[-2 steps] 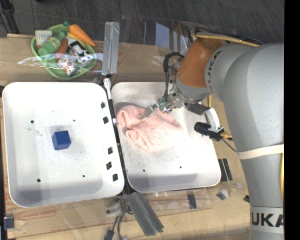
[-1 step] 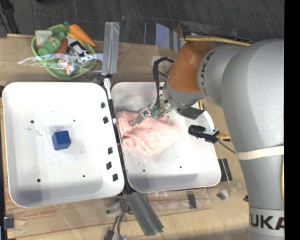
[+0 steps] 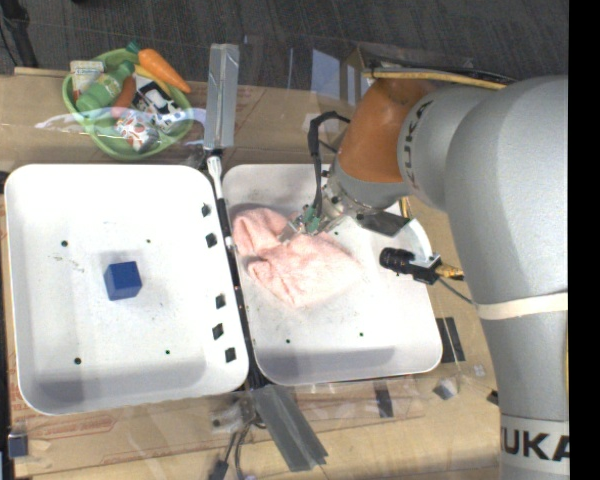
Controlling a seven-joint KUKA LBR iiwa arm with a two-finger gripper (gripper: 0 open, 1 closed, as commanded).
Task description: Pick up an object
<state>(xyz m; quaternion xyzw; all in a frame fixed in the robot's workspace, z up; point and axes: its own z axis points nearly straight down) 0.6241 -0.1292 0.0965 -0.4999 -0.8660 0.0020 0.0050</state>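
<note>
A crumpled pink cloth (image 3: pixel 288 256) lies in the right bin (image 3: pixel 380 353), toward its left and middle. My gripper (image 3: pixel 310 220) hangs low over the cloth's upper right edge, its tip touching or nearly touching the fabric. A small greenish bit shows at the tip. A blue cube (image 3: pixel 123 279) sits alone in the left bin (image 3: pixel 40 368), far from the gripper. The arm's grey body and orange band cover the right bin's far right corner.
A green bowl (image 3: pixel 108 143) with a toy carrot and other small items stands on the bench behind the left bin. A ridge with black clips (image 3: pixel 220 268) divides the two bins. The arm's bulk fills the right side.
</note>
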